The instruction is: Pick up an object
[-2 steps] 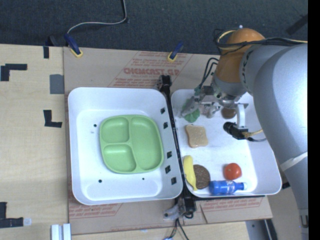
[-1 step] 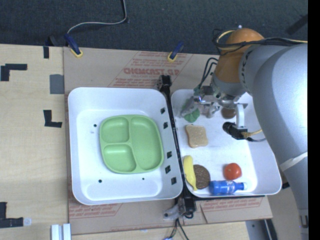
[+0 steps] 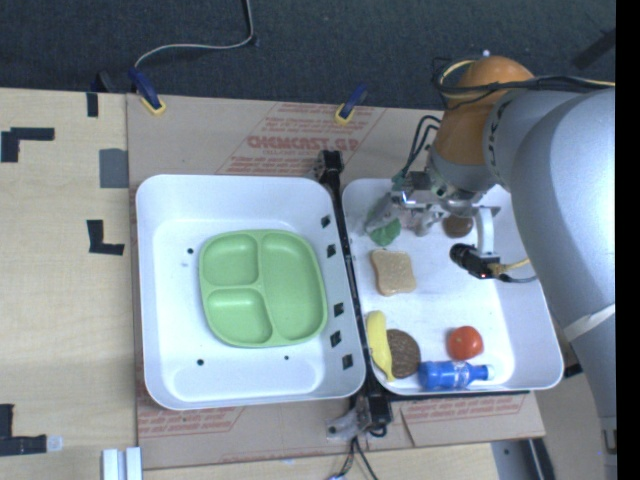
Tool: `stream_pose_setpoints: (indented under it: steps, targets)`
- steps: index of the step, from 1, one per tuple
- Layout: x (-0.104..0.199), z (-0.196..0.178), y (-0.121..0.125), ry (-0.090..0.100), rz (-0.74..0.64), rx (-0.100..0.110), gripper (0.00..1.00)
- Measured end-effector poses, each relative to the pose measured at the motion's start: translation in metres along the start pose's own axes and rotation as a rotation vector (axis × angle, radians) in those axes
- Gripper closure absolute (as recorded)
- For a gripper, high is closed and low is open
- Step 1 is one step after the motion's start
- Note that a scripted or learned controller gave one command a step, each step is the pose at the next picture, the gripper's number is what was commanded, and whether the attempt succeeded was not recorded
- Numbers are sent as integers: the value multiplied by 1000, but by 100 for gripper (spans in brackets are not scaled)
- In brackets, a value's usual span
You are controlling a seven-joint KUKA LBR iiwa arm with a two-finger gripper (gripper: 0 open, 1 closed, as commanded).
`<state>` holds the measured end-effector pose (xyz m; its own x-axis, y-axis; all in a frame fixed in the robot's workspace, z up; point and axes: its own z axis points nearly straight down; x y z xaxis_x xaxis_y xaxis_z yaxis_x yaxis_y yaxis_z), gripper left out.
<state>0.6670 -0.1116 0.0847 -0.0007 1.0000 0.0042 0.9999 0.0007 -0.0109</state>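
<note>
Over the far end of the right bin (image 3: 510, 313), the grey arm (image 3: 565, 178) reaches in with its gripper (image 3: 402, 212) low above a small green piece (image 3: 384, 232) that lies close to the wall dividing the two bins. Whether the claw is spread or pressed together cannot be told from this slanted overhead view, and nothing can be seen pinched in it. The green piece sits just beside the gripper's tip and on the bin floor, which makes it the likeliest target of the pick; contact between the two cannot be made out. A brown lump (image 3: 458, 225) lies near the gripper's other side. Nearer the camera, well apart from the tool, lie a bread slice (image 3: 393, 272), a banana (image 3: 377, 340) touching a brown disc (image 3: 404, 352), a tomato (image 3: 464, 343) and a blue bottle (image 3: 452, 374) on its side along the near wall. The left bin (image 3: 170, 228) holds a green divided plate (image 3: 263, 288), out of the arm's present reach. The loose scatter appears meant to leave room around each item, though the green piece's spot by the wall could crowd a grasp on that side. The pick looks to be at its approach stage, with nothing lifted yet.
</note>
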Motion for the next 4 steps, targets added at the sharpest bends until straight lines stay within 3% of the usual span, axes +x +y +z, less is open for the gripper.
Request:
stream_pose_setpoints:
  steps: [1,4]
  targets:
    - [12,0,0,-7,3,-3,0]
    - [7,0,0,-1,0,-1,0]
